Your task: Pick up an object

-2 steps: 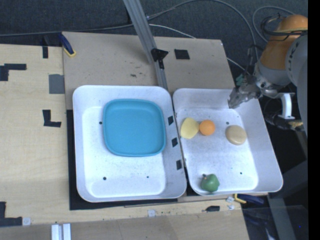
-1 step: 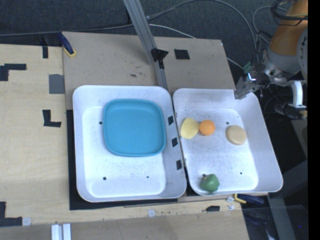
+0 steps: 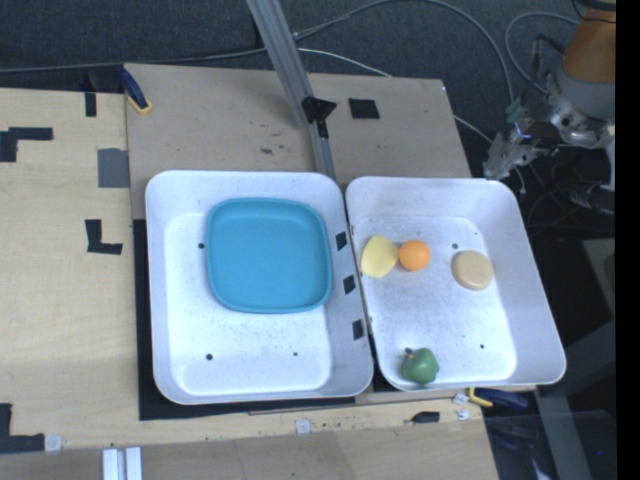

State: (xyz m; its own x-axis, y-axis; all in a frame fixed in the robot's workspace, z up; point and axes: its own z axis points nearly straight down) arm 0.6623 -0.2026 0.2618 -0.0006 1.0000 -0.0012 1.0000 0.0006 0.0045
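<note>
The right bin [image 3: 500,208] holds several small items: a yellow lemon-like piece [image 3: 378,257], an orange ball [image 3: 414,256] touching it, a beige round piece [image 3: 472,269] farther right, and a green pepper-like piece [image 3: 420,365] near the front wall. My gripper [image 3: 503,153] hangs above the bench just beyond the right bin's back right corner, apart from all the items. Its tips are small and blurred against cables.
The left bin [image 3: 180,368] carries a blue square plate [image 3: 268,254]. A slanted metal pole [image 3: 290,58] rises behind the bins. Cables trail over the dark floor at the upper right, near the arm's orange band [image 3: 592,48].
</note>
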